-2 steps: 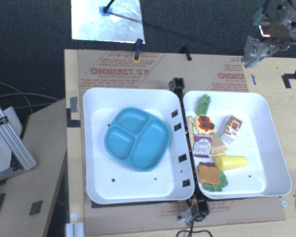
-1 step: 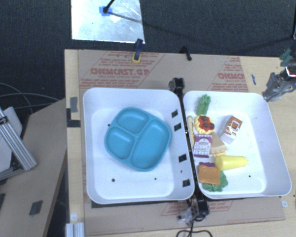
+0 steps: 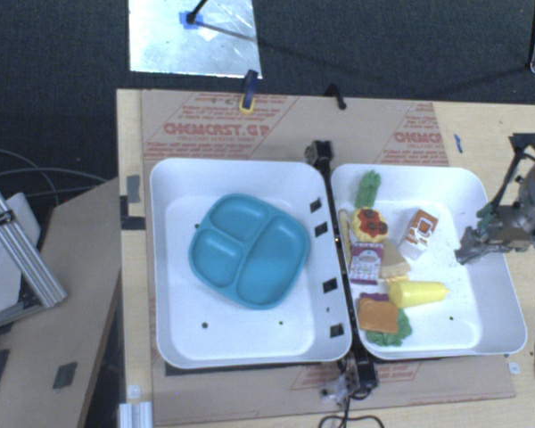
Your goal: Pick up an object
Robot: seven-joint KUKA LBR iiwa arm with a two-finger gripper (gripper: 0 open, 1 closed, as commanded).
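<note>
Over at the right bin's far edge the gripper hangs with nothing visibly in it, so the pick looks barely begun, the toy food lying untouched along the bin's left side.

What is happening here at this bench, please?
A robot arm reaches in from the right, and its gripper hangs over the right side of the right bin. It holds nothing. Toy foods lie in that bin's left part: a green piece, a small carton, a yellow piece and a sandwich among them. The left bin has a blue divided plate. Nothing is picked up yet.
</note>
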